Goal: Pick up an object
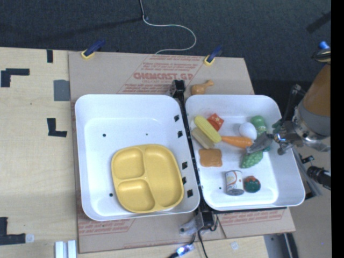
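The right bin holds several toy foods: a yellow corn cob, a red piece, a white egg, a round green piece, an orange carrot, a brown slice, a small can, a red-and-green fruit and a dark green pickle. My gripper reaches in from the right, low over the bin. It sits just above the pickle's upper end and right of the carrot's tip. Nothing is visibly lifted.
The left bin carries a yellow divided plate. A tan drumstick toy lies on the cardboard behind the bins. A white cable loops at the back. The arm's grey body stands over the right bin's right rim.
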Tool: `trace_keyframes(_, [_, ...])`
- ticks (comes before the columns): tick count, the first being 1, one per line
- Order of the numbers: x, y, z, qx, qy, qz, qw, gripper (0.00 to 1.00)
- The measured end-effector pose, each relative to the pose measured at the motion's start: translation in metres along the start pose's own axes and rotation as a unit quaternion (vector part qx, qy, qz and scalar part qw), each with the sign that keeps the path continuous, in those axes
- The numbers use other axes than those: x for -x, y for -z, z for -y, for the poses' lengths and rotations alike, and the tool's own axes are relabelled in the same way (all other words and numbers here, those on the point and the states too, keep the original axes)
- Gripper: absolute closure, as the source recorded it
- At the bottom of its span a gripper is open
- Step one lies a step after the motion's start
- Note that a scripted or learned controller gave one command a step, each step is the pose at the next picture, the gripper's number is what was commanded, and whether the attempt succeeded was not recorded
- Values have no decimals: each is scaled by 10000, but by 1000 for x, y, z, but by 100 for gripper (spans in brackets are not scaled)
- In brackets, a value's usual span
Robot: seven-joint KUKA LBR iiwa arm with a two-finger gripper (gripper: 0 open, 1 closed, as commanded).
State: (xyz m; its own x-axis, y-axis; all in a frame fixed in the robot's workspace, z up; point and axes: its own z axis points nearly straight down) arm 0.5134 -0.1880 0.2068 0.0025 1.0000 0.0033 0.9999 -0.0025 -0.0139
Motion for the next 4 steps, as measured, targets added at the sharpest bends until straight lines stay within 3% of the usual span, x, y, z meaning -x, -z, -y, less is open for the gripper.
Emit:
trace_keyframes(1, [0,6,-3,59,17,15,10000,0])
trace_keyframes(3, [-6,-94,-6,36,18,11,10000,0])
trace_keyframes(4, [-7,-124,-6,58,21,20,10000,0])
